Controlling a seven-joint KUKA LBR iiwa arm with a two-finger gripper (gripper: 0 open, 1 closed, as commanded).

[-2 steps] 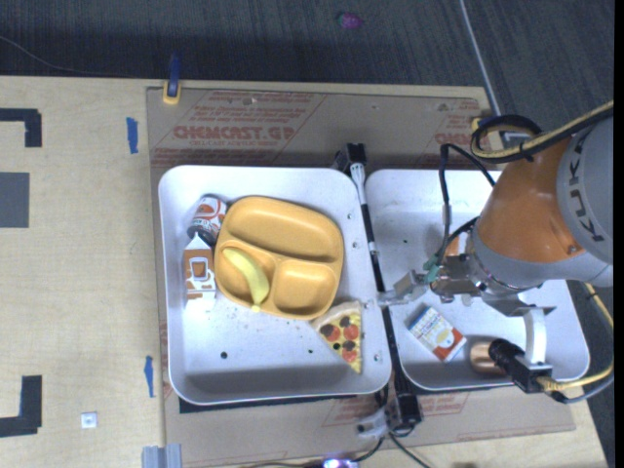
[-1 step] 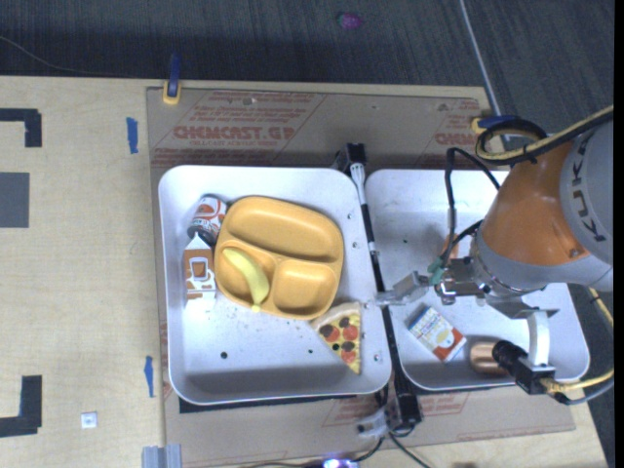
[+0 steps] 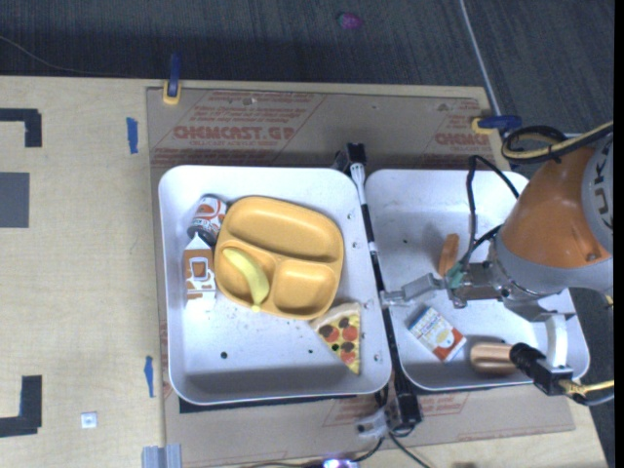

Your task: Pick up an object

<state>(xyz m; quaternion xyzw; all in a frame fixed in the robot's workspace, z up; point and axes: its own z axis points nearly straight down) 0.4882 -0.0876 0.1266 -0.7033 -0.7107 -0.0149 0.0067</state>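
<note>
My gripper [image 3: 398, 293] hangs low over the left side of the right bin [image 3: 409, 198], reaching from the orange-banded wrist [image 3: 556, 227] toward the divider between the bins. Just right of and below it lies a small white, blue and orange packet [image 3: 435, 331]. An orange sausage-shaped piece [image 3: 447, 254] lies just above the gripper body. A brown bread roll [image 3: 490, 356] rests near the bin's front wall. I see nothing held in the gripper.
The left bin [image 3: 180, 359] holds a yellow divided plate [image 3: 283, 232] with a banana [image 3: 249, 273] in it, a pizza slice [image 3: 343, 336], a can [image 3: 206, 219] and a white and orange box [image 3: 198, 271]. Cables run over the right bin's far side.
</note>
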